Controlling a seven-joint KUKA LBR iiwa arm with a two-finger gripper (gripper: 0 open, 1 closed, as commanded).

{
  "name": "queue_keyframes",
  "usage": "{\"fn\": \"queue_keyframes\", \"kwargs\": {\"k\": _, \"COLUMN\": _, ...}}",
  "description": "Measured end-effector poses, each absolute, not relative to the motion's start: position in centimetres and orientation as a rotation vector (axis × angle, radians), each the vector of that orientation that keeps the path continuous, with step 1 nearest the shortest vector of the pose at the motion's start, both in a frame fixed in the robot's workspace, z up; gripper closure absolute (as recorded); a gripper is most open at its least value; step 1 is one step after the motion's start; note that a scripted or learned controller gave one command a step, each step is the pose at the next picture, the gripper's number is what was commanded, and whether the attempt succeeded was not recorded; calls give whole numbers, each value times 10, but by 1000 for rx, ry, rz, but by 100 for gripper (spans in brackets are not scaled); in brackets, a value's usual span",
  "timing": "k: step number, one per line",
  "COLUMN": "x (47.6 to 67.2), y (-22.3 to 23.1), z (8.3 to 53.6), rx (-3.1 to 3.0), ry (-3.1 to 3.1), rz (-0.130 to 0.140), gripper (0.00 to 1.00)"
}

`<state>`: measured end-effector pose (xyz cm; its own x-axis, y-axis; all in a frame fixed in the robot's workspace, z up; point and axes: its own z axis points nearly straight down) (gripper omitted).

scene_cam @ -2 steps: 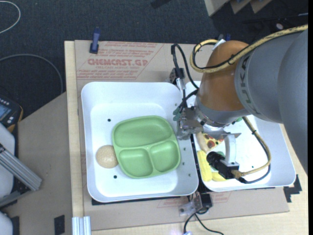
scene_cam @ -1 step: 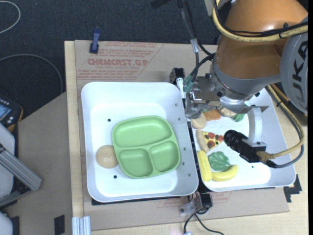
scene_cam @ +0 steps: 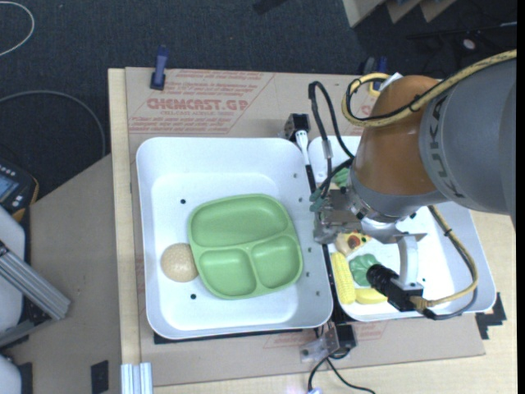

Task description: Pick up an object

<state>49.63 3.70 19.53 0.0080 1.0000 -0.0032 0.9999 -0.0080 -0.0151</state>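
The tabletop (scene_cam: 205, 97) is a flat sheet of brown board with red printed lettering near its far edge. It carries two shallow white bins set side by side, both of smooth, glossy plastic with rounded corners.

Left bin (scene_cam: 156, 171): a pale green divided plate (scene_cam: 244, 245) lies flat on the floor of the bin. The plate is a rounded rectangle of matte plastic, with one large compartment on the far side and two smaller compartments on the near side. A beige round object (scene_cam: 177, 263), with a slightly speckled, rough-looking surface, rests on the bin floor against the plate's left edge.

Right bin (scene_cam: 472, 261): the arm covers most of it. The orange band (scene_cam: 394, 130) is a smooth, domed shell; the grey link (scene_cam: 476, 130) beside it is a matte cylinder. Black and yellow cables (scene_cam: 447, 298) loop around the wrist.

The pincer (scene_cam: 338, 228) sits low over the left edge of the right bin, close to the wall shared with the left bin. Whether it is spread or pressed together cannot be determined, because the metal wrist hardware hides it.

Just beside the pincer, on the near side, several small objects lie on the bin floor: a yellow ridged corn cob (scene_cam: 342, 279), a green leafy-shaped piece (scene_cam: 362, 265), a flat yellow piece (scene_cam: 371, 298) and a small item with red and yellow markings (scene_cam: 353, 240). These objects touch or overlap one another.
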Motion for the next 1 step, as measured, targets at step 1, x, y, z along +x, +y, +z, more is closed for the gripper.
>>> {"fn": "queue_keyframes", "kwargs": {"k": 1, "x": 487, "y": 73, "z": 325, "rx": -2219, "ry": -2233, "rz": -18, "gripper": 100}}
